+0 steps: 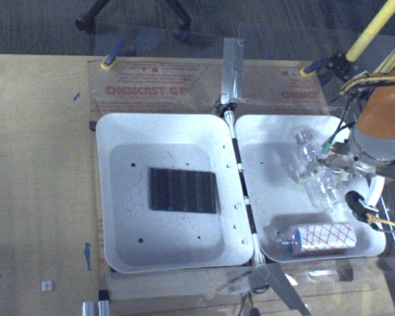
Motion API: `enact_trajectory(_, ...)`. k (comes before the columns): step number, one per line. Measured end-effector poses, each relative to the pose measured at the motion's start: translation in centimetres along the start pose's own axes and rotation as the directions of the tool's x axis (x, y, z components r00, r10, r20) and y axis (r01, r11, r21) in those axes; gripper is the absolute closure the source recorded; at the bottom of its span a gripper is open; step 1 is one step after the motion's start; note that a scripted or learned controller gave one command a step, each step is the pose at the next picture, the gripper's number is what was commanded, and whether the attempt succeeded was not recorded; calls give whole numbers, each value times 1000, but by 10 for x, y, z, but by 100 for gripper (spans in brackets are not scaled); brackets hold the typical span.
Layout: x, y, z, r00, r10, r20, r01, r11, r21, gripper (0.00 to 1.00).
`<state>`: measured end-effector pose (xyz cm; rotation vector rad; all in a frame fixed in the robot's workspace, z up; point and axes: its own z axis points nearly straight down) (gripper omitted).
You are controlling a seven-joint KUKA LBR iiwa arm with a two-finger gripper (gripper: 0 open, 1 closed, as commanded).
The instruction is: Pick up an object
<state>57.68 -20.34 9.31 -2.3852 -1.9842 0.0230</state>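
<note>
In the right bin (263,143) a clear, crinkled plastic object (305,155) lies near the back right. A bottle (319,237) with a red-and-white cross-hatched label and a blue cap lies on its side along the front wall. In the left bin (118,143) a dark ribbed rectangular slab (183,190) lies flat in the middle. My gripper (334,166) reaches in from the right and sits low at the right side of the clear plastic object, touching or very close to it. The clear plastic blurs the gripper's tip.
The arm's orange band (382,114) and grey wrist hang over the right bin's right wall. A black part with a yellow cable (359,206) hangs just above the bottle's right end. A metal divider clamp (232,78) stands behind the bins.
</note>
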Motion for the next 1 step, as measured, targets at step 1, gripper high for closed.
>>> enact_trajectory(1,63,63,-96,996,-91,19,92,995,-40,100)
